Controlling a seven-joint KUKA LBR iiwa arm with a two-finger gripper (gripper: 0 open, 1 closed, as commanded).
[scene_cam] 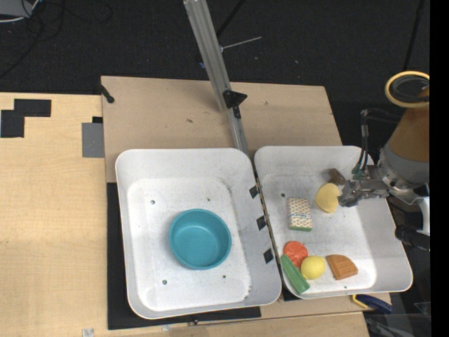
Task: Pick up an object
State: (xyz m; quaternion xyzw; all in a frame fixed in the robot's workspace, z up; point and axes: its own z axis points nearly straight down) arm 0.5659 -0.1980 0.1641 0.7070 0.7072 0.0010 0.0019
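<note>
At right of centre in the frame, a rounded pale-yellow fruit (327, 197) lies just left of the gripper (345, 194); whether its fingers are apart I cannot tell

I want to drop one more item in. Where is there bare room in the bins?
The left bin has bare floor all around the blue bowl. In the right bin, the far strip above the sponge and lemon is free. Its near edge is crowded: tomato, green vegetable, yellow ball, bread. The gripper sits beside the lemon.

Grey arm (407, 142) reaching in low from right, wrist bent
</note>
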